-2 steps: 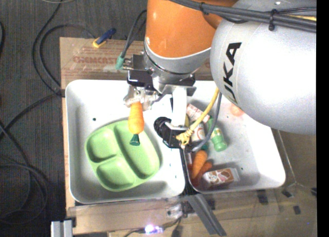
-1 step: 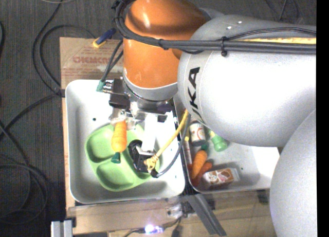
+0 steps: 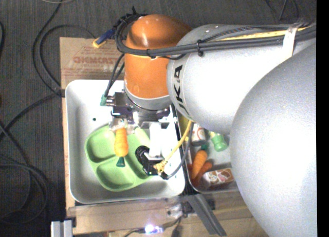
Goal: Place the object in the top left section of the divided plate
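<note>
While the grey arm with its orange band [image 3: 149,61] leans in from the right over the left white bin [image 3: 82,107], its pincer [image 3: 122,127] hangs above a light green divided plastic plate [image 3: 105,171] that lies in that bin. A small orange toy carrot with a dark green top [image 3: 121,146] stands nearly upright directly under the pincer, its upper end at the fingertips and its green end down at the plate's middle ridges. Whether the fingers actually clamp the carrot I cannot tell, since the wrist hides them. The carrot sits over the meeting point of the plate's sections, with the upper left section [image 3: 100,143] just beside it. Cables [image 3: 169,156] and a yellow wire trail from the wrist across the plate's right side. In the right bin [image 3: 193,187] lie another orange carrot-like piece [image 3: 199,163], a pale green item [image 3: 218,142] and a reddish packet [image 3: 218,177].
</note>
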Controlling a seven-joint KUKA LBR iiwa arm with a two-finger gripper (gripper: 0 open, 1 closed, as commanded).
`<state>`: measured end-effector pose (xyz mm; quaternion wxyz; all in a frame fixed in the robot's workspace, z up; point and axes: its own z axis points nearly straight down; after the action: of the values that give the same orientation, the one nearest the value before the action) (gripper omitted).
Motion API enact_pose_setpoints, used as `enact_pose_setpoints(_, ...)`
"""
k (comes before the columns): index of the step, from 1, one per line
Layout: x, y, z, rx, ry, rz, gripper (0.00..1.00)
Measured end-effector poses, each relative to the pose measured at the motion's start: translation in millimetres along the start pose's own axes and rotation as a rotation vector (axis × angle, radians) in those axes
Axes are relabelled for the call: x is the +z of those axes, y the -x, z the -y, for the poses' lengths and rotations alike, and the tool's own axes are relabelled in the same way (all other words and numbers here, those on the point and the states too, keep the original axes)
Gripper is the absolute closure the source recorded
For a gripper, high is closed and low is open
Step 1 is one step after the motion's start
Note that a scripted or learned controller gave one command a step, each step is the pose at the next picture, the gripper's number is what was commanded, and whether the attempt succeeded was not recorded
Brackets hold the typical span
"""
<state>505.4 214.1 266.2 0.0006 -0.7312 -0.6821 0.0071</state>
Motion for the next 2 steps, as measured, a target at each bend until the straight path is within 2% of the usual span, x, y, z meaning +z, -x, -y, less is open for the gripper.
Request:
enact_pose_setpoints(1,48,3,-45,0.037,0.000,0.000,1.00)
enact_pose_setpoints(2,44,52,12,-0.045,-0.001,-0.003,1.00)
